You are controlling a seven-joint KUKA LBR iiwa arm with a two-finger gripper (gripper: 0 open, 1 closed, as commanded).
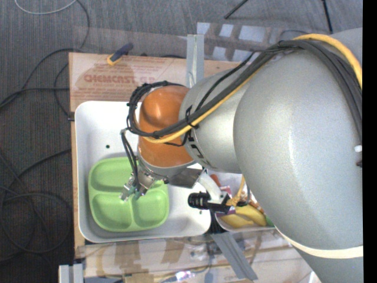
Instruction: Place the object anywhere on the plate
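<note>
Arm [277, 134] reaching leftward, end effector [133, 190] over green plate [112, 208]

Arm [283, 140] hides most of right bin [235, 220], hand [134, 190] fingertips too small to tell

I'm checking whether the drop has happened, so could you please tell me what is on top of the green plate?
The end effector hangs over the plate. The compartments that show look bare. The arm covers the plate's upper right part, so anything there is hidden.
</note>
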